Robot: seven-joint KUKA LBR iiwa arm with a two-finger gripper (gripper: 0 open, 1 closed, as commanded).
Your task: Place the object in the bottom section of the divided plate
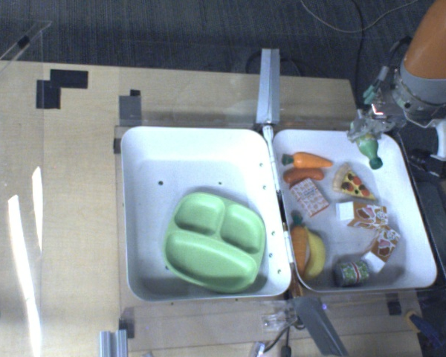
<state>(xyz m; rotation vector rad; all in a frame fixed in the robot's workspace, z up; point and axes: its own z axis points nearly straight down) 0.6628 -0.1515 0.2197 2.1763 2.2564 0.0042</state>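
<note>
So the small green object (371, 153) is up at the far right corner of the right bin (422, 253), sitting right under the tip of the gripper (364, 131) and looking like it touches it. The gripper is too small and cluttered here, so honestly I can't tell if it's spread or pinching the thing, or whether the green piece is lifted or resting on the bin floor.

The green divided plate (215, 242) is over in the left bin (145, 162), well apart from the object, lying a bit toward the near right side. It has two smaller sections on the far side and one long bottom section (207, 260) on the near side, with nothing in any of them.

The rest of the right bin is toy food: a carrot (309, 159) with a reddish sausage-like piece (303, 175) just beside it, a pizza slice (354, 184), a small printed packet (309, 197), some patterned flat pieces (369, 216), and near the front a second carrot (300, 245) touching a banana (317, 253), plus a green can (351, 272) on its side
</note>
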